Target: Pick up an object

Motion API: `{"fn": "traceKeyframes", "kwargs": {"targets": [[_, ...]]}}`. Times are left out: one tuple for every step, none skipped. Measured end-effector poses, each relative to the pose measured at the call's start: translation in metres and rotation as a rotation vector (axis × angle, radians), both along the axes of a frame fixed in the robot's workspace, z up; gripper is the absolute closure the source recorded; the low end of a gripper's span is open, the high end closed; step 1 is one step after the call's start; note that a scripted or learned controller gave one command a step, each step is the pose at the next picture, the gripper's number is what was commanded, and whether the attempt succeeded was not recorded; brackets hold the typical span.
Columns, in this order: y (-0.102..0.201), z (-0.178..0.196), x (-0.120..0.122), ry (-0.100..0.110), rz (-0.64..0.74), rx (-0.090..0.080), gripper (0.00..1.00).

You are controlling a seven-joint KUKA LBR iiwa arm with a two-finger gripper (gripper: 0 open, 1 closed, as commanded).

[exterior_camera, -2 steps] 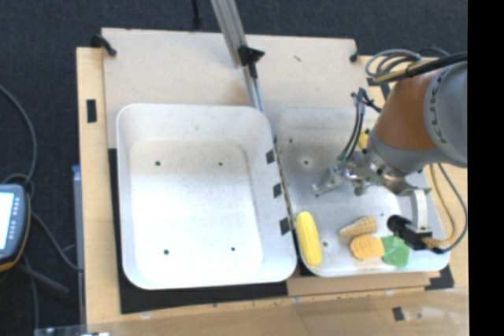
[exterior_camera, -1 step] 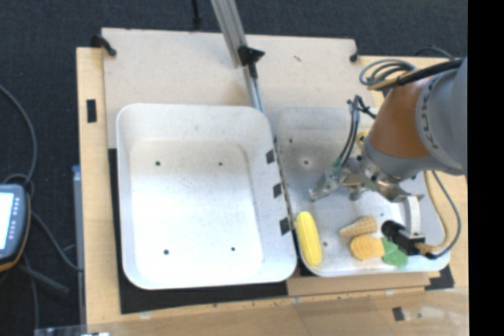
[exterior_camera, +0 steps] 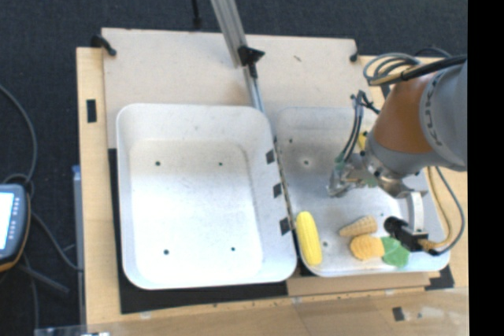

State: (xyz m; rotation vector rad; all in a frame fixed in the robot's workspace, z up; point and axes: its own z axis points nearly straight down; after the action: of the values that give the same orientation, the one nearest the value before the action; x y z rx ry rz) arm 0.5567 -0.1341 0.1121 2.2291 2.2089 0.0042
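My gripper [exterior_camera: 342, 184] hangs low over the middle of the right bin [exterior_camera: 315, 138], under the grey arm with its orange band [exterior_camera: 400, 123]. Near the bin's front edge lie three things. A yellow corn cob [exterior_camera: 308, 238] rests against the left wall. A small tan cob-like piece [exterior_camera: 358, 227] lies just right of it. Further front sits a yellow-orange piece [exterior_camera: 367, 249] with a green end [exterior_camera: 396, 253]. The gripper is a little behind and to the left of the tan piece, and nothing shows between it and the bin floor.
The left bin [exterior_camera: 138, 130] stands beside the right one, their walls touching. A slanted aluminium pole [exterior_camera: 224, 0] rises from the back of the bench between them. Cables loop behind the arm at the right.
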Motion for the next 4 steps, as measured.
{"fn": "traceKeyframes", "kwargs": {"targets": [[-0.003,0.065,0.003,-0.004,0.011,-0.002,1.0],[-0.004,0.117,0.005,-0.004,0.012,-0.002,1.0],[0.052,0.119,-0.009,0.002,0.015,0.001,1.0],[0.101,0.131,-0.01,0.0,0.017,0.002,1.0]]}}
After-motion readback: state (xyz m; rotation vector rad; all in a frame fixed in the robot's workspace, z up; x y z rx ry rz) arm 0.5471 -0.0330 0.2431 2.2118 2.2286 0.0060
